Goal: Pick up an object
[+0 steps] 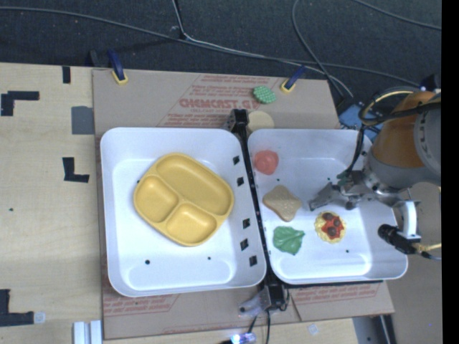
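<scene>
The right bin (315, 267) holds several small toy foods. A pink-red round piece (266, 161) lies near its top left corner. A tan bread slice (282, 203) is below it, and a green leafy piece (288, 239) lies lower still. A yellow disc with red topping (330, 227) sits right of the leaf. My gripper (328, 199) hangs low in the right bin, just above the yellow disc and right of the bread slice. Nothing is visibly held in it. The grey arm with its orange band (401, 142) comes in from the right.
The left bin (122, 264) holds a yellow divided plate (184, 198). A green dotted piece (264, 94) and a tan disc (261, 119) lie on the cardboard behind the bins. Black clips line the divider between the bins (244, 192). Cables run across the dark floor at the back.
</scene>
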